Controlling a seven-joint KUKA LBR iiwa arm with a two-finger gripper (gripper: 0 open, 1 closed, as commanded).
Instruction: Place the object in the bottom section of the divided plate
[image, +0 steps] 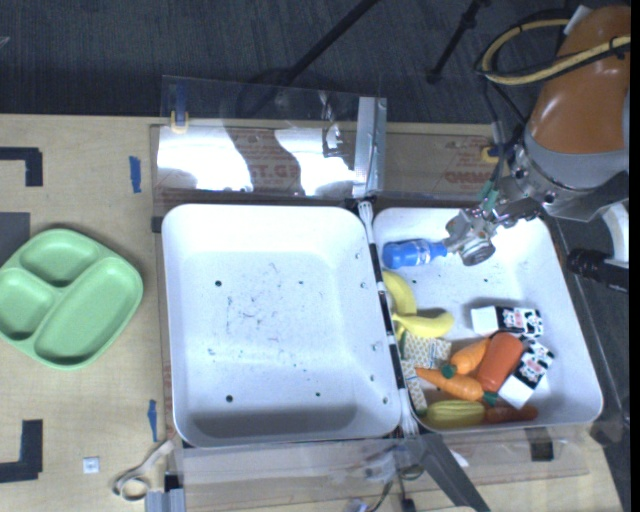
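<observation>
A green divided plate (68, 297) lies on the bench at the far left, outside the bins. The right bin (560, 300) holds a blue bottle (412, 253), a yellow banana (413, 312), an orange bottle (500, 362), a carrot (448, 382), a small orange piece (468, 356), a yellow piece (455, 412) and black-and-white cartons (528, 345). My gripper (473, 241) hangs over the back of the right bin, just right of the blue bottle's cap end. Nothing shows between its fingers.
The left bin (190, 250) sits between the plate and the right bin. A clear panel (270, 140) with a metal post stands behind it. Black cables and a stand leg run along the top. Blue tape marks dot the wooden bench.
</observation>
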